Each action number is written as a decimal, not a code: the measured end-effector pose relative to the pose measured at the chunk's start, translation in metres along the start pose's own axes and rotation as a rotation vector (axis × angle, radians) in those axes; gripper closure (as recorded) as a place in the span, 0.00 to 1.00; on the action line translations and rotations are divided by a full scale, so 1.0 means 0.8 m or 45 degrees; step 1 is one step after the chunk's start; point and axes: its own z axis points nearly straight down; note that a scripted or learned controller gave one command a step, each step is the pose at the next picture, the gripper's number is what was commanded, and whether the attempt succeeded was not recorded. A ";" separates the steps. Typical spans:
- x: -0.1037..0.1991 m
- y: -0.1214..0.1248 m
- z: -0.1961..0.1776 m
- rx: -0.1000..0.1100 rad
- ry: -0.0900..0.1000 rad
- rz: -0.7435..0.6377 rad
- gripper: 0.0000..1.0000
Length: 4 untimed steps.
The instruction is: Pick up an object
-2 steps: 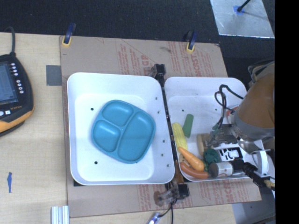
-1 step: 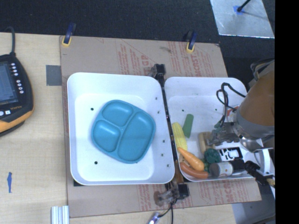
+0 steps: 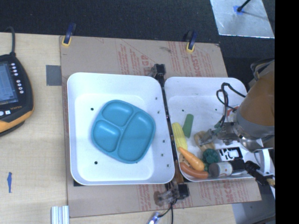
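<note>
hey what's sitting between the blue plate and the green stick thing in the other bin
In the camera view, between the blue divided plate and the green stick lie bare bin floor, the two bins' adjoining walls, and the yellow corn cob.

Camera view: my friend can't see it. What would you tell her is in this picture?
A grey robot arm with an orange band reaches over the right white bin, which holds a yellow corn cob, an orange carrot and a green stick-shaped piece. The left white bin holds a blue three-section plate.
</note>
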 end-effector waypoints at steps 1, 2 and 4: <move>0.014 -0.017 0.027 -0.008 -0.004 0.007 0.00; -0.028 0.062 -0.154 0.006 0.000 0.009 0.00; -0.089 0.146 -0.136 0.005 0.001 0.012 0.00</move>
